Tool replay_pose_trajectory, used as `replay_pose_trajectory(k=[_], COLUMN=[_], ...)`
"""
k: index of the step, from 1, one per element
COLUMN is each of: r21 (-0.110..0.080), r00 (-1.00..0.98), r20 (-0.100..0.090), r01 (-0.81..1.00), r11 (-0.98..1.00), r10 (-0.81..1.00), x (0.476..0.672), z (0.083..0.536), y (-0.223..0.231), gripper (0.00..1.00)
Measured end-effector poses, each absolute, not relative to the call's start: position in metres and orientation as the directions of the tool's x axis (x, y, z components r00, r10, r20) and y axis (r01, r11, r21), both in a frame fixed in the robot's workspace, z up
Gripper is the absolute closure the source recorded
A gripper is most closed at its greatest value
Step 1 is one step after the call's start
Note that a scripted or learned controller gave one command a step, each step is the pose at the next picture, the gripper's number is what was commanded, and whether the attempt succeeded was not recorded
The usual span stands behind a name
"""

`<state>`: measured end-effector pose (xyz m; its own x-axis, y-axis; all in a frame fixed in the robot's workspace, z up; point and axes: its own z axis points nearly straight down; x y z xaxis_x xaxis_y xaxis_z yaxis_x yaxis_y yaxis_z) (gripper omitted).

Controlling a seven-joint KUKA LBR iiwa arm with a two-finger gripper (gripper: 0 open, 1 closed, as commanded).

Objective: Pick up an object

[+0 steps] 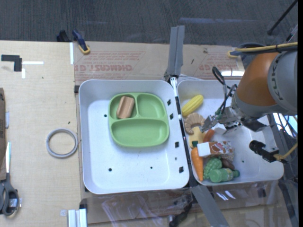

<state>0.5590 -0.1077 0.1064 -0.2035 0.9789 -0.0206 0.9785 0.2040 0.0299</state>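
Note:
The right bin [258, 167] holds a pile of toy food. A yellow corn-like piece [192, 104] lies at the back, with a beige ridged piece [194, 123] in front of it. Nearer the front are an orange carrot [196, 162], a white packet with a red label [215, 149] and a green vegetable [218, 170]. My gripper [209, 123] hangs low over the middle of this bin, just right of the beige piece and above a small orange piece [208, 135]. I see nothing clearly held in it.
In the left bin [132, 176] sits a green divided plate [139, 131] with a brown bread-like piece [125, 107] in its back-left compartment. On the bench to the left lie a tape ring [62, 142] and scissors [8, 197]. A grey divider [176, 51] rises between the bins.

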Motion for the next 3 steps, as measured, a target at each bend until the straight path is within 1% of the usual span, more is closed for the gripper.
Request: replay_pose_trajectory(k=[1, 2, 3], r21=[0.029, 0.038, -0.001], r00=[-0.212, -0.211, -0.006], r20=[-0.019, -0.024, -0.002], r01=[0.977, 0.976, 1.0], r11=[0.213, 0.212, 0.006], r10=[0.977, 0.977, 1.0], x=[0.559, 0.563, 0.589], z=[0.106, 0.119, 0.142], y=[-0.109, -0.11, -0.143], gripper=[0.0, 1.0, 1.0])
